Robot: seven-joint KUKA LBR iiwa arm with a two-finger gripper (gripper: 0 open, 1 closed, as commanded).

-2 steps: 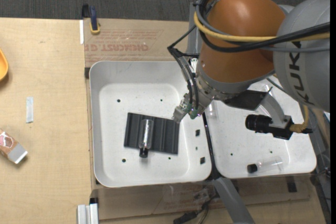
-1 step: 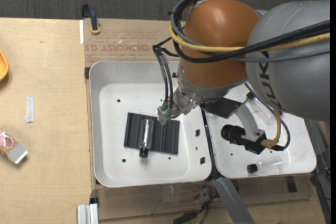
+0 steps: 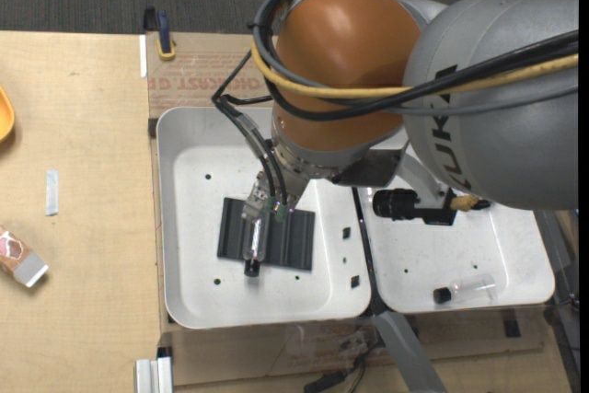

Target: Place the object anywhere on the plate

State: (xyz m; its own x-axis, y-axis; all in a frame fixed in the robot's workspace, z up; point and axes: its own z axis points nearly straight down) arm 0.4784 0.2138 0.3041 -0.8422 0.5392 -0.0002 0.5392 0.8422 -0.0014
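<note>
A dark grey ribbed plate (image 3: pixel 294 242) lies flat in the middle of the left white bin (image 3: pixel 184 198). My gripper (image 3: pixel 252 260) reaches down over the plate's left half, its tip near the plate's front edge. I see nothing held in it. A small clear object with a black end (image 3: pixel 465 292) lies on the floor of the right bin (image 3: pixel 515 253), near its front wall and well to the right of the gripper. The arm's orange band and grey body hide the back of both bins.
A black fitting (image 3: pixel 409 205) sticks out from the arm over the wall between the bins. On the wooden bench to the left lie a white strip (image 3: pixel 51 193), a wrapped item (image 3: pixel 20 258) and an orange thing (image 3: pixel 4 115). A blue clamp (image 3: pixel 164 32) stands behind the left bin.
</note>
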